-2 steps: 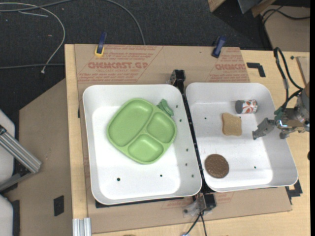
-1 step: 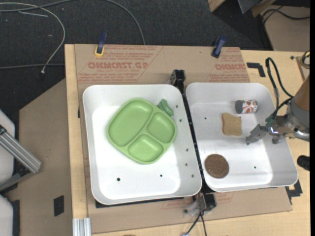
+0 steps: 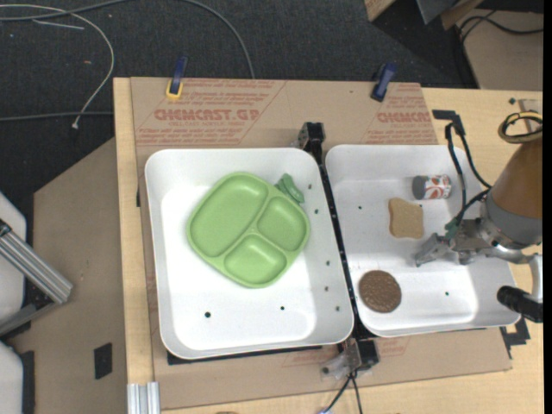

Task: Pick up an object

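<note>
Brown disc [image 3: 379, 290] lies at front of right bin [image 3: 405, 319], w/ tan slab [image 3: 406, 218] behind it and small can [image 3: 432, 187] further back. Pincer [image 3: 429, 252] low in that bin, just right of slab, fingers look spread, nothing btwn them. Left bin [image 3: 172, 257] holds green tray [image 3: 248, 228].

Two white bins sit side by side on the bench. The left bin [image 3: 172, 309] holds a green divided plate [image 3: 248, 228] with a small dark green piece [image 3: 291, 189] touching its upper right edge. In the right bin [image 3: 371, 166] lie a tan slice of bread [image 3: 405, 218], a small can [image 3: 432, 187] on its side just above it, and a round brown cookie [image 3: 379, 290] near the front. The arm's gripper [image 3: 429, 252] hangs low, right of the bread, with nothing between its fingers.
</note>
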Tool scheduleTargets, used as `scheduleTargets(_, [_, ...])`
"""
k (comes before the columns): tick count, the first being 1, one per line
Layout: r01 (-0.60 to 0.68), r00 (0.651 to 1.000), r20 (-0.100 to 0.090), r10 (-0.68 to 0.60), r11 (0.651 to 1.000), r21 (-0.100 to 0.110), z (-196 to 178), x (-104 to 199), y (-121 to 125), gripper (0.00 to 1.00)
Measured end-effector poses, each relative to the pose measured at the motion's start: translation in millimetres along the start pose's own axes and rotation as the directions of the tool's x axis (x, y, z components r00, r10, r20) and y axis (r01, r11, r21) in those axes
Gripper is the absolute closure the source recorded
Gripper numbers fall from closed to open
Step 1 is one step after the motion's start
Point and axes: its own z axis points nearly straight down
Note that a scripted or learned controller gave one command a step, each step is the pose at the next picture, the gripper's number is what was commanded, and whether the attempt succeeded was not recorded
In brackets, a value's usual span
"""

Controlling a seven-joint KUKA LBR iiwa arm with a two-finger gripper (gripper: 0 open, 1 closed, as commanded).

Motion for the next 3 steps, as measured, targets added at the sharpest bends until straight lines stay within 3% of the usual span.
scheduleTargets(1, [0.000, 1.000, 0.001, 0.000, 1.000, -0.002, 6, 1, 0, 0.00])
scheduleTargets(2, [0.000, 1.000, 0.002, 0.000, 1.000, -0.005, -6, 0, 1, 1.00])
scheduleTargets(3, [0.000, 1.000, 0.006, 0.000, 1.000, -0.012, -67, -5, -4, 1.00])
